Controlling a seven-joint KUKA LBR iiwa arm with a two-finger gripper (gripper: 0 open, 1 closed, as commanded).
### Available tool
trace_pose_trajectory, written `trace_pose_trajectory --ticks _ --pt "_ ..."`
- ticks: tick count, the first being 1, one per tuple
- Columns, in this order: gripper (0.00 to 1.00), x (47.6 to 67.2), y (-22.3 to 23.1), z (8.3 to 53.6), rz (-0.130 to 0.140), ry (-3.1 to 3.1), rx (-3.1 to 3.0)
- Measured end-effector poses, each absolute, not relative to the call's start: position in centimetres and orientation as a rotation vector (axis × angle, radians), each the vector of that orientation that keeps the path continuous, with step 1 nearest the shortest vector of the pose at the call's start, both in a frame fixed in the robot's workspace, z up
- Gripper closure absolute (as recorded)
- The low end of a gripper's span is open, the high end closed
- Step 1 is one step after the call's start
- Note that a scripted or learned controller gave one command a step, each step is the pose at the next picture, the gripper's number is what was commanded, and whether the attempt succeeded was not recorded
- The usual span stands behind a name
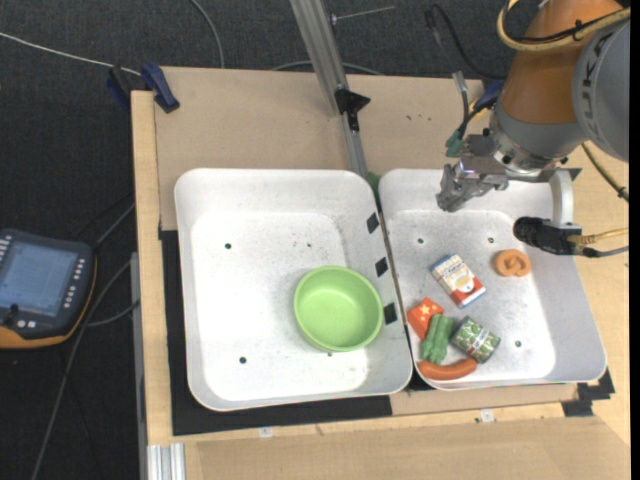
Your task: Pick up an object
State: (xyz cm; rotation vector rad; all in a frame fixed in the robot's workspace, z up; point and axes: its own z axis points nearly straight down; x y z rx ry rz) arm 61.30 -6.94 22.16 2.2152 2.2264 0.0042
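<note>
Over the far end of the right-hand shallow white plastic bin (560, 363), at about one o'clock from the middle of the view, hangs the grey metal tool (455, 194) of the arm. Whether it is spread or pressed together I cannot tell, because the wrist housing covers it from above. Nothing is seen gripped beneath it.

Every candidate object lies on the floor of that same bin. A small white and red carton (457, 279) sits near the middle. An orange ring-shaped toy (512, 263) lies at three o'clock from the carton, apart from it. At the bin's six o'clock end a cluster is packed close: a red block (425, 314), a green elongated vegetable toy (436, 339), a green printed can on its side (475, 340) and an orange-red sausage-shaped toy (447, 370) along the near wall.

A light green plastic bowl (338, 308) rests alone in the left-hand white bin (200, 268), toward its four o'clock corner.

By my judgement the pick has not begun: all items lie untouched, and the tool is well apart from them, toward twelve o'clock. Choosing a target, descending, closing and lifting all remain to be done.
</note>
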Motion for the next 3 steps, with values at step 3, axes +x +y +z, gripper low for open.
trace_pose_trajectory --ticks 3 --pt "1.00 61.7 8.0 21.6 0.002 2.228 2.216"
